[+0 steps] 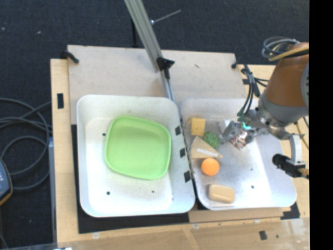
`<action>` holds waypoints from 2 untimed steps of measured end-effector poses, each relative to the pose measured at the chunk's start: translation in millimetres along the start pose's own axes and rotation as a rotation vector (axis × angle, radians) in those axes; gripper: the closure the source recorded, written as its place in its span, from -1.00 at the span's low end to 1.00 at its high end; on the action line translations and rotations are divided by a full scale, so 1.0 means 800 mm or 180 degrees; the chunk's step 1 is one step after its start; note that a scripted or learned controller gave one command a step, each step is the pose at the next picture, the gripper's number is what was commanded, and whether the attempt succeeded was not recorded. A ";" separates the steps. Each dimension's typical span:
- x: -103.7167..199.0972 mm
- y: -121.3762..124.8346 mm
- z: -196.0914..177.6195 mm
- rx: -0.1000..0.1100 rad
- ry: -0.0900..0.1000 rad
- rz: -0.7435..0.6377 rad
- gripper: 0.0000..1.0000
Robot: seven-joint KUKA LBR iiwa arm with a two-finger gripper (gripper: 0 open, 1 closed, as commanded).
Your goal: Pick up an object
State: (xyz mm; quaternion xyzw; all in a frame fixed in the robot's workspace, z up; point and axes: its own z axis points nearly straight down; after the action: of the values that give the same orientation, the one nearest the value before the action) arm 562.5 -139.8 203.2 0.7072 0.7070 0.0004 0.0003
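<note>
My gripper [237,136] is hanging low inside the right bin [276,191], over its far middle part, and from this slanted look down I cannot tell how it is set or whether anything is caught in it; a small mottled, reddish-brown clutter is showing right at its tip. My grey arm with the orange band [287,82] is reaching in from the right. The right bin is holding several things along its left side: a yellow block [197,126] at the far end, a green leafy piece [211,139] just beside it, a pale wedge [203,150] touching that green piece, an orange ball [210,167] just nearer than the wedge, and a tan bar [221,193] lying nearest of all. The left bin [93,191] is holding a light green square plate [138,147], lying flat near its middle.
</note>
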 end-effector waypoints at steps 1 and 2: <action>0.000 0.000 0.000 0.0001 0.0000 0.0000 -1.00; 0.004 -0.002 0.053 0.0013 0.0000 0.0001 -1.00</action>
State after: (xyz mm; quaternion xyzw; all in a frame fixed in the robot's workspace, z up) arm 561.2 -137.0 160.7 0.7073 0.7069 -0.0011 -0.0012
